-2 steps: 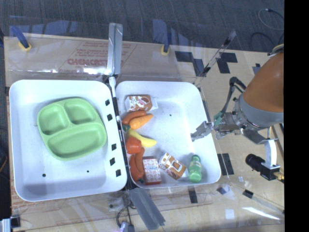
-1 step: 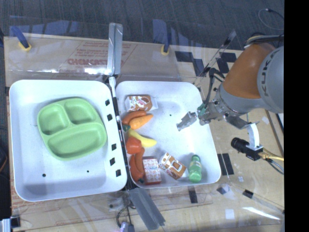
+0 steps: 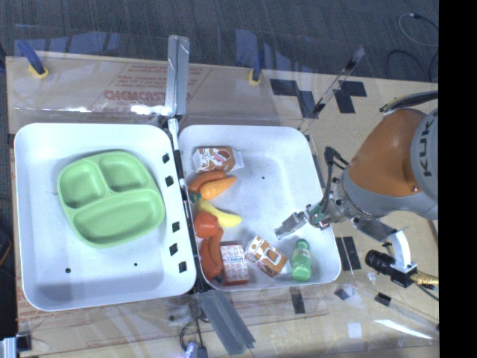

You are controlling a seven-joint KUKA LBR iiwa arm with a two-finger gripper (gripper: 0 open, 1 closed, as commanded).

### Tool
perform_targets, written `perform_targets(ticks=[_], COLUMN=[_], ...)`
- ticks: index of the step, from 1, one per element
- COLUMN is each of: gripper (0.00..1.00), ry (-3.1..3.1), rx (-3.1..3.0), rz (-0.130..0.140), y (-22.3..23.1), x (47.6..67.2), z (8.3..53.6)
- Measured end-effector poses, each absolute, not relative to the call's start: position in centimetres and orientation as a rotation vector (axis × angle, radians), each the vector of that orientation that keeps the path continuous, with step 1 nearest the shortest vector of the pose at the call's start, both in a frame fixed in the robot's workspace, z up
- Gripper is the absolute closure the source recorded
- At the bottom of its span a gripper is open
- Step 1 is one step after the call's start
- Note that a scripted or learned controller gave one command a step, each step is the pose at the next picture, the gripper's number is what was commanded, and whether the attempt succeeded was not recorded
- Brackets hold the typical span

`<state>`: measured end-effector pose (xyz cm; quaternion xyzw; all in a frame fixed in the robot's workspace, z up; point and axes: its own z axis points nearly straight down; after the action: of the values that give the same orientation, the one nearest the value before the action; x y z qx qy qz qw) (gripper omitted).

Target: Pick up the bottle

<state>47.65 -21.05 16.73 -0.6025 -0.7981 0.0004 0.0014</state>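
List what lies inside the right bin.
The right bin holds a green bottle, carrot, banana, sausages and three snack packets. Whatever sits beneath them is covered.

glossy plastic bottle (image 3: 301, 260), smooth white bins (image 3: 246, 136)

Arm (image 3: 387, 171): enters from the right of the camera view, orange band uppermost, grey wrist section below it.
Wrist: angled down and to the left.
Claw (image 3: 292, 224): low, pointing left at a slant; finger gap too small to resolve.
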Motion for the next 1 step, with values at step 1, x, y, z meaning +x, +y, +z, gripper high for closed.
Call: perform_targets(ticks=[1], gripper=[0.00], ry=[-2.733], rx=[-1.602], rz=[-0.013], y=[-21.22], x=[48.66], z=[10.72])
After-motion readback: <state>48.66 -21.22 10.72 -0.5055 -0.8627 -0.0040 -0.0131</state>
